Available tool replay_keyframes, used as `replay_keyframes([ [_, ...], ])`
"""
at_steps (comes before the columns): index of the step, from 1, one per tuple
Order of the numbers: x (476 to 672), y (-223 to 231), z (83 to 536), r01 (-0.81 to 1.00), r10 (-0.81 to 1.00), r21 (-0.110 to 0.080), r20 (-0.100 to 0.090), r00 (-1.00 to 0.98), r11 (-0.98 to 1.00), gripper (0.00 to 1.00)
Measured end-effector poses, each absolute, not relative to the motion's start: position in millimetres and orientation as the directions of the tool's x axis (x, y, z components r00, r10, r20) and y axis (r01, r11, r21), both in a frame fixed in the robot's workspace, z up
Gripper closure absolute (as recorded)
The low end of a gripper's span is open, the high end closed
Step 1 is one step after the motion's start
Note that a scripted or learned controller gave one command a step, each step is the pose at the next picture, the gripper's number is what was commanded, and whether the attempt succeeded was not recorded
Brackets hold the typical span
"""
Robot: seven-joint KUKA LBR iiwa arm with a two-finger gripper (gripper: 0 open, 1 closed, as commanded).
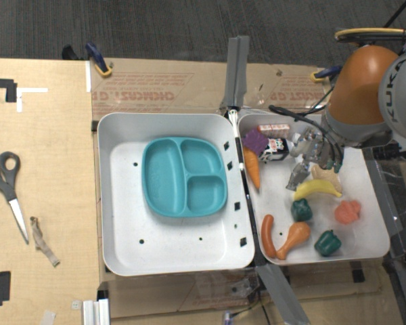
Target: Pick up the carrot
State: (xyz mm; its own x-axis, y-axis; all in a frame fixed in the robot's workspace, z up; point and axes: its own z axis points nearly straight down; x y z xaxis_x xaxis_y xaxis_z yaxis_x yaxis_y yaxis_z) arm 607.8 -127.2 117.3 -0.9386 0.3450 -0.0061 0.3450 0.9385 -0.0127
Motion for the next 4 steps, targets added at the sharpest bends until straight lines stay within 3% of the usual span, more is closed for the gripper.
replay_keyframes([
  [1, 607.7, -117, 95, 0.362, 0.362, 0.0, -0.006, -0.932, 0.932, 0.0],
  [2, 586.3, -155, 140, 0.84, 0.84, 0.0, -0.003, -0.542, 0.542, 0.0],
  [3, 536.7, -109, 91, 0.83, 0.83, -0.001, 0.0, -0.557, 0.557, 0.0],
  [4, 477.7, -111, 91, 0.883, 0.883, -0.001, 0.001, -0.47, 0.47, 0.0],
])
